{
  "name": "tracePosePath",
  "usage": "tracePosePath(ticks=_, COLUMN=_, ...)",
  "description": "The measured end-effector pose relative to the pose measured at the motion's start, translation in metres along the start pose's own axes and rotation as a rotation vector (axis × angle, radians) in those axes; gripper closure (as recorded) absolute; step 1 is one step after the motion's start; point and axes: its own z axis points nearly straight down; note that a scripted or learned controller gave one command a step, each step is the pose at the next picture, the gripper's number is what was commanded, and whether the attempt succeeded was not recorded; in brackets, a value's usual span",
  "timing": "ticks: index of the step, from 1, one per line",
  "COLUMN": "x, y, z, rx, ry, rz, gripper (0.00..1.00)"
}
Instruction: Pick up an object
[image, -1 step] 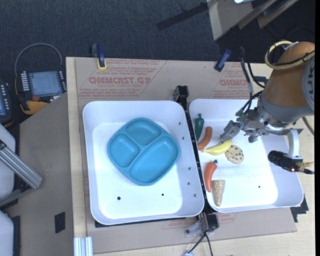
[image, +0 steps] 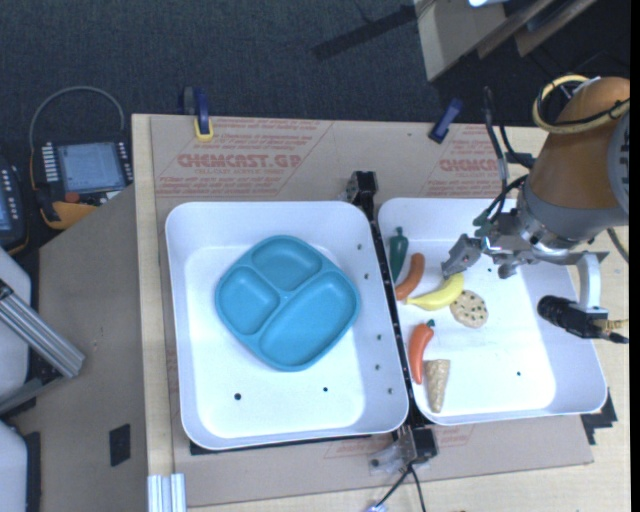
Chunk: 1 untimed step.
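The right white bin (image: 560, 385) holds several toy foods along its left side: a green pepper (image: 399, 246), an orange sausage-like piece (image: 410, 277), a yellow banana (image: 438, 294), a speckled round cookie (image: 468, 309), an orange-red carrot (image: 420, 349) and a beige cone-shaped piece (image: 437, 383). My gripper (image: 482, 262) hangs over this bin, just above and right of the banana and cookie. Its fingers are spread open, with nothing between them.
In the left white bin (image: 185, 300) lies a blue divided plate (image: 288, 301). A black clamp (image: 362, 186) sits at the top of the divider between the bins. A black part (image: 570, 315) of the arm juts out over the right bin's right side.
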Motion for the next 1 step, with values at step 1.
tracePosePath(ticks=1, x=-0.0032, y=0.0003, z=0.0434, rx=0.006, ry=0.001, rz=0.001, gripper=0.00)
